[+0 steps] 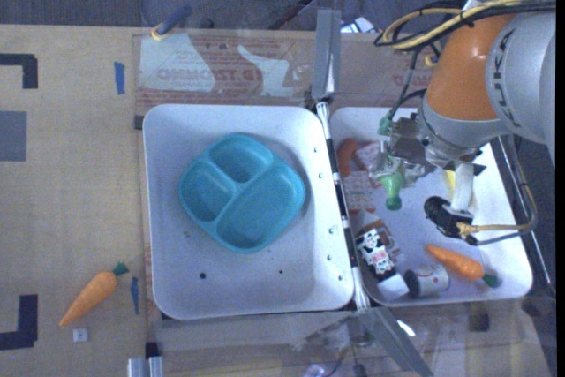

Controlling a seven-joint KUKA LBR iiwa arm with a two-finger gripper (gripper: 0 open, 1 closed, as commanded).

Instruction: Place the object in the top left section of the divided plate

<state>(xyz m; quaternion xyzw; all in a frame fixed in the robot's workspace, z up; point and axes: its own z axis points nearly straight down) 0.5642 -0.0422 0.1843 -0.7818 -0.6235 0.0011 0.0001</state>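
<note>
Carrot [89, 297] on bench outside left bin [168, 278]. Blue divided plate [244, 192] mid left bin, sections bare, open floor all round it. Right bin [516, 274]: cow carton [374, 251], small can [427, 280], second carrot [459, 264] along near wall. Gripper [393, 178] over right bin's left part, a green object [391, 187] at its tip; grip state cannot be told.

teal divided plate [243, 192], white bins [168, 137], orange carrot [88, 297]

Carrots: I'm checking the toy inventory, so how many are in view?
2. One carrot lies on the bench, left of the left bin. The other carrot lies in the right bin, near its front right corner. The arm may hide more.
</note>
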